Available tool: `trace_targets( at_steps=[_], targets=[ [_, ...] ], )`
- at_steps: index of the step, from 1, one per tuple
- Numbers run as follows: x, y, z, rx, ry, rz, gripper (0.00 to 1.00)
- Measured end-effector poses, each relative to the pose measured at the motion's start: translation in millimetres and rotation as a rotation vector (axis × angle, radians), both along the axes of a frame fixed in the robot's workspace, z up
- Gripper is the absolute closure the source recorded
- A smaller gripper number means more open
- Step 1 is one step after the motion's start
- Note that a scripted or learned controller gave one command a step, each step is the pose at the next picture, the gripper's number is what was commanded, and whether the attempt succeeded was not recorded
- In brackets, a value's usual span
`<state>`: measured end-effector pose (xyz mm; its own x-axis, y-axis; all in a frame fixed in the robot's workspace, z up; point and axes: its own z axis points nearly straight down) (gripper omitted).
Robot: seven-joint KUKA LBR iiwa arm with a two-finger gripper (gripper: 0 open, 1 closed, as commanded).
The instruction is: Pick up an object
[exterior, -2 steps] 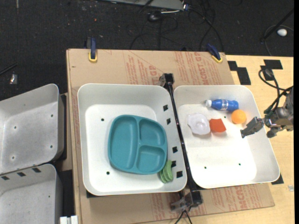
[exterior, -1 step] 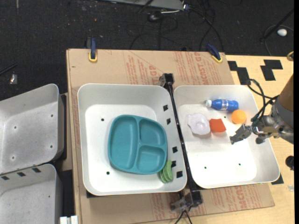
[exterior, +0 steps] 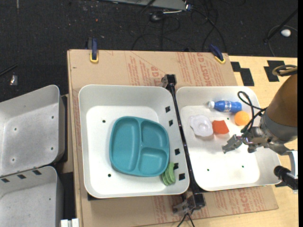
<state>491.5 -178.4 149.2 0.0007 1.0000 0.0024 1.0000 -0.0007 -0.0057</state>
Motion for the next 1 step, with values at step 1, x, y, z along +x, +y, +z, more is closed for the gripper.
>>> trace_targets(
  at_steps=[1],
  targets=[
    [-1.0,0.9,-53.8,0.0,-0.001,-0.001,0.0]
  ],
)
